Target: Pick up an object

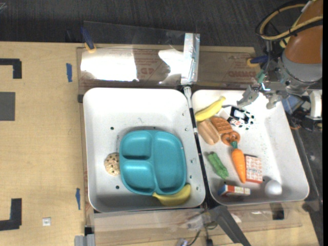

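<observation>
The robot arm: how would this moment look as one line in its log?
task: pick up an object | end effector: above right bin's far edge, holding nothing | nearest: banana | status: not yet picked

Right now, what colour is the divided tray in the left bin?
Teal-blue tray, clearest in the camera view.

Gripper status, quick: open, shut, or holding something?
Gripper: open, holding nothing, above the far edge of the right bin, near the small black-and-white toy.
</observation>
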{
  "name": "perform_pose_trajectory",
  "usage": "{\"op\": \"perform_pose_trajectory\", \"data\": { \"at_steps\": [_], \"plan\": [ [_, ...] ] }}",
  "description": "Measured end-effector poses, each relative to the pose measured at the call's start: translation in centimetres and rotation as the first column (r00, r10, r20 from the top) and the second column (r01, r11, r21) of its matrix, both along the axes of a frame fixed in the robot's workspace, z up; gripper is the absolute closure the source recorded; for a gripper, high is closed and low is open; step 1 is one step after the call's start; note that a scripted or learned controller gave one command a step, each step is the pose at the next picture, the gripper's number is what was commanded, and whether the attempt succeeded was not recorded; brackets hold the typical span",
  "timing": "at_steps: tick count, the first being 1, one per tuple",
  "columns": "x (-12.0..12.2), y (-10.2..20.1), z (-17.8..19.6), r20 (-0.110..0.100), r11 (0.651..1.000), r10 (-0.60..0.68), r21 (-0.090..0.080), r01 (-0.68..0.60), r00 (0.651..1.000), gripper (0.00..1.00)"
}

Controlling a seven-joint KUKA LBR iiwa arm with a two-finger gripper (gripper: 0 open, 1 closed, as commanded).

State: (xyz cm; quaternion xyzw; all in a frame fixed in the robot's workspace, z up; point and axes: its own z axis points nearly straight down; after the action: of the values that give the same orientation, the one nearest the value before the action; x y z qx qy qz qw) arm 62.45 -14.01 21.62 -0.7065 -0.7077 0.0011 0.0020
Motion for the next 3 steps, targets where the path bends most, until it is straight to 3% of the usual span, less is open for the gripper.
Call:
{"op": "perform_pose_trajectory", "data": {
  "at_steps": [1, 2, 3],
  "plan": [
    [-5.2, 4.7, -10.5, -0.006, 0.989, 0.149, 0.002, -0.149, 0.989, 0.00],
    [-10.6, 4.5, -12.9, 0.011, 0.996, 0.091, -0.001, -0.091, 0.996, 0.00],
    [-10.6, 4.5, -12.9, 0.011, 0.996, 0.091, -0.002, -0.091, 0.996, 0.00]
  ]
}}
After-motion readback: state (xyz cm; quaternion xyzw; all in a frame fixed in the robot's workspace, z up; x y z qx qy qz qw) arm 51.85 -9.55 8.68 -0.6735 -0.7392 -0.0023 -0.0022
